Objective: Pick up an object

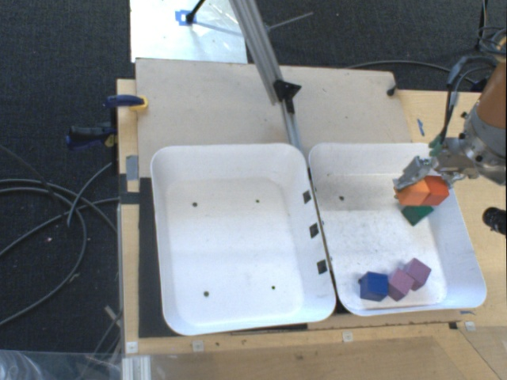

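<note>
My claw (422, 182) hangs over the upper right part of the right-hand bin (348, 212), reaching in from the right edge of the view. Between its fingers sits an orange block (426, 191), gripped at its upper left side; the claw is thus closed around this block, which appears raised off the bin floor. Directly beneath the block, and just below my claw, a green block (417, 214) lies on the bin floor, partly covered by the orange one; whether the two touch cannot be told. A faint shadow spreads on the floor to the left of my claw.

Well below my claw, near the front wall of the same bin, three more blocks form a tight cluster: a blue block (374, 286) on the left, a purple block (400, 284) just beside it, and a second purple block (417, 273) touching that one on the upper right.

Far to the left of my claw stands the left-hand bin (170, 212), its wall meeting that of the right-hand bin along a seam marked with small black clips. Both bins rest on a pale wooden bench (206, 101). A grey metal pole (257, 30) slants down from the top of the view to the seam, up and left of my claw.
</note>
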You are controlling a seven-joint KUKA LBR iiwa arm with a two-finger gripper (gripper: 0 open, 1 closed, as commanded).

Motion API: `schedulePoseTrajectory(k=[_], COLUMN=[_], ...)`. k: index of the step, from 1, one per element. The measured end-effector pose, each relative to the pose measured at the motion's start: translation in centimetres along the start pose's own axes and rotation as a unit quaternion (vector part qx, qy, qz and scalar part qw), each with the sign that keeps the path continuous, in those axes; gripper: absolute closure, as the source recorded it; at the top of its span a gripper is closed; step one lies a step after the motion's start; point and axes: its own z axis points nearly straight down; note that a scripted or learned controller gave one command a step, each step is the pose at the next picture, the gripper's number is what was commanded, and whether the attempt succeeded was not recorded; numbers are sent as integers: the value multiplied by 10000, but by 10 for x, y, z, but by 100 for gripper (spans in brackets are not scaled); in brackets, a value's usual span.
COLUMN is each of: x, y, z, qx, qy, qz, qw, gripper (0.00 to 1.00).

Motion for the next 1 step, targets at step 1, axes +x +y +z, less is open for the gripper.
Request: schedulePoseTrajectory(k=[1], x=[102], y=[-56], z=[35], qx=[38], qy=[19], qz=[-28], qw=[10000], gripper=[100])
